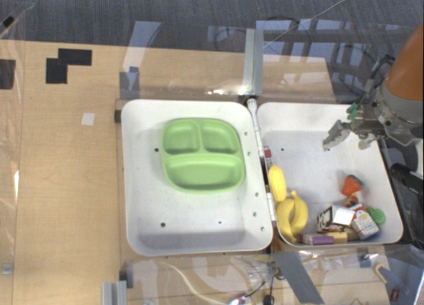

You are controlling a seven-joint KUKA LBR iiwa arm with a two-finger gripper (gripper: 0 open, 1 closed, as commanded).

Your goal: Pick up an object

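Observation:
My gripper (349,139) hangs over the upper right part of the right bin (298,158), fingers spread open with nothing between them. Below it, in that bin's lower half, lie a bunch of yellow bananas (286,204), an orange and red toy vegetable (352,185), a small white box (342,217), a little carton (364,225), a green piece (377,216) and a purple bar (323,238). The gripper is apart from all of them; the toy vegetable is the closest.
A green divided plate (202,154) lies in the left bin (142,184). A metal divider (260,164) separates the two bins. Bare white floor shows in the right bin's upper left part, under and left of the gripper.

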